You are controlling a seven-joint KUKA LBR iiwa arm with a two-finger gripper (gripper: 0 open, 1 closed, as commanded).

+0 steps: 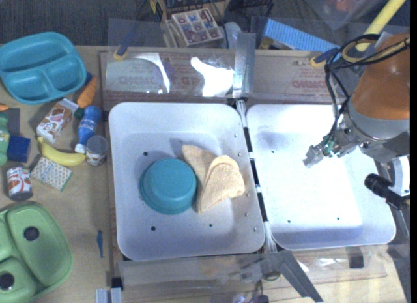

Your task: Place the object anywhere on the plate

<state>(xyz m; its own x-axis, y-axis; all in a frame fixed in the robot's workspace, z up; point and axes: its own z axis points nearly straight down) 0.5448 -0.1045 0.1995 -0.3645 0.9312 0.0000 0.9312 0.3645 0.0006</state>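
Note:
A round teal plate (169, 186) lies in the left bin (124, 132), left of its middle. Touching the plate's right edge are two tan, flat, bread-like pieces (218, 178) that overlap each other on the bin floor. My gripper (315, 156) hangs over the upper middle of the right bin (371, 227), well to the right of the plate and the tan pieces. Nothing shows in its grasp. The grey arm with its orange band (384, 93) comes in from the right.
On the bench left of the bins lie a teal divided tray (42, 67), a banana (60, 153), a blue bottle (86, 128), a small can (96, 148) and a green tray (29, 253). Cables (339, 100) hang beside the arm. Cardboard walls stand behind the bins.

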